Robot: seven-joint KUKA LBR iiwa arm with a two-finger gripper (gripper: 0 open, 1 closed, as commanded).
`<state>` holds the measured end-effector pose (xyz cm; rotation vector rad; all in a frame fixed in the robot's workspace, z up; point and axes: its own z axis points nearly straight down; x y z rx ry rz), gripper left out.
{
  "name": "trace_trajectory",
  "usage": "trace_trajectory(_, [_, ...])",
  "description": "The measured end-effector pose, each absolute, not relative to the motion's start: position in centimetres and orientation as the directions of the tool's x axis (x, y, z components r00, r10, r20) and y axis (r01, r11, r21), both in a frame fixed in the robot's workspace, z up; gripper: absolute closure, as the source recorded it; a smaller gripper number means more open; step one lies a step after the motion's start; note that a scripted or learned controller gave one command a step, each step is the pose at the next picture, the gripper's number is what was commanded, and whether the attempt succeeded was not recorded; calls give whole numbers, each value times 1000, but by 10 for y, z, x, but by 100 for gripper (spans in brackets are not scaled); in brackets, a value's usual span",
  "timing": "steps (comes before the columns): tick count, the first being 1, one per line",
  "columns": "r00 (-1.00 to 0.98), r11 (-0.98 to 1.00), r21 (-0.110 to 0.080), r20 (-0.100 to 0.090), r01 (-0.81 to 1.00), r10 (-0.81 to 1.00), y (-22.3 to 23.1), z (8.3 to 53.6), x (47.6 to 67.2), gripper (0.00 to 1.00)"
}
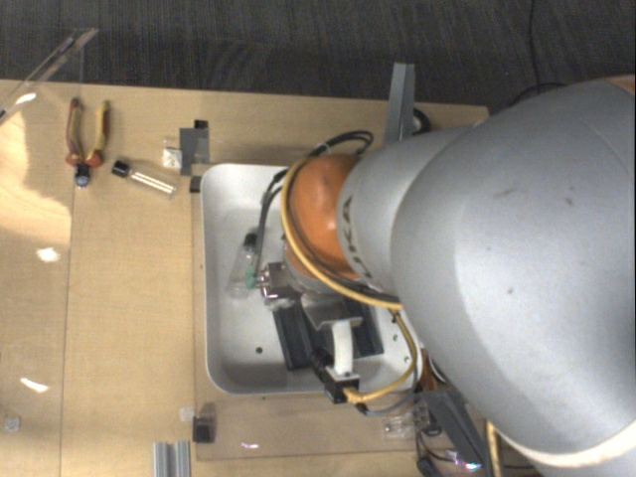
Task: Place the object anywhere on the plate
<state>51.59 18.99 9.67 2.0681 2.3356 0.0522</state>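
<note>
Grey arm hides most of white bin, gripper low inside, jaw state unclear, plate/obj obscured

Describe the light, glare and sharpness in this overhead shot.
Camera view: bright glare patches wash out the wooden bench at left; the grey arm, close to the lens, looks soft and casts shade over the white bin; the pliers at upper left stay fairly sharp.
</note>
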Motion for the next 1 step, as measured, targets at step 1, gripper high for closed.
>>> trace_trajectory(1, [-710,710,20,-13,704,704,205,99,502,100])
